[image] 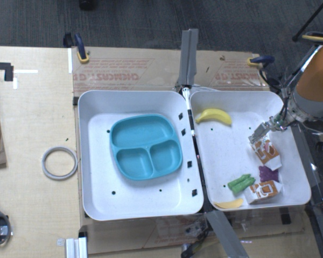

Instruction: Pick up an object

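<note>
Reaching in from the right, the grey arm [312,85] with its orange band lowers the gripper [260,134] into the right-hand white bin [226,168], near that bin's right wall; whether the claw is released or clenched cannot be told from this angle, and nothing shows between its tips; just below the gripper lies an orange-and-white carton [267,152], with a purple object [268,173] beneath it and a second orange-and-white carton [263,191] nearer the front edge; a green object [240,183] rests beside that carton, a pale yellow piece [229,203] at the front rim, and a yellow banana [213,116] lies apart toward the back; the left bin [91,160] holds a blue three-compartment plate [146,147]; a grey ring [60,162] sits on the bench [32,117] to the left.
</note>
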Available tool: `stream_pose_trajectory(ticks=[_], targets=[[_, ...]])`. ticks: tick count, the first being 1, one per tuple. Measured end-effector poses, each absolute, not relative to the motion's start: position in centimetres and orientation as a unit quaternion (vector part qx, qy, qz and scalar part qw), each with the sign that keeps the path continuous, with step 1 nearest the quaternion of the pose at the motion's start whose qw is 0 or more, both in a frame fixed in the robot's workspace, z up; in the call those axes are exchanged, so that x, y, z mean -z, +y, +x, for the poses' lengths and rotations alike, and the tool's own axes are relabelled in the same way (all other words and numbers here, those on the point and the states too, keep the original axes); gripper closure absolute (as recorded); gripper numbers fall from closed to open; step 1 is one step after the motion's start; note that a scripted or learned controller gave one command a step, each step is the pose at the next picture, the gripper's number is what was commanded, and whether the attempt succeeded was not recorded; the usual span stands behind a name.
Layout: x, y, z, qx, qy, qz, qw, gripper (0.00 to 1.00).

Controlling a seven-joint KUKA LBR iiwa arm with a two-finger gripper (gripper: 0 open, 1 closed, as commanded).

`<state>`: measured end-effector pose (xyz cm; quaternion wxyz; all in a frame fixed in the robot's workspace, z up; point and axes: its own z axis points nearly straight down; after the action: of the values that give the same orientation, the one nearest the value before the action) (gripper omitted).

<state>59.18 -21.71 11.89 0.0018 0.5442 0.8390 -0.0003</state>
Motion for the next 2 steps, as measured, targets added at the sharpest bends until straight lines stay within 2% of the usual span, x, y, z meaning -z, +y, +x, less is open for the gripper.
stream_pose_trajectory(ticks=[1, 2], targets=[[-9.2, -22.0, 58.2, -0.0005, 0.838, 0.545, 0.000, 0.00], [-9.2, -21.4, 56.0, 0.0001, 0.881, 0.474, 0.000, 0.00]])
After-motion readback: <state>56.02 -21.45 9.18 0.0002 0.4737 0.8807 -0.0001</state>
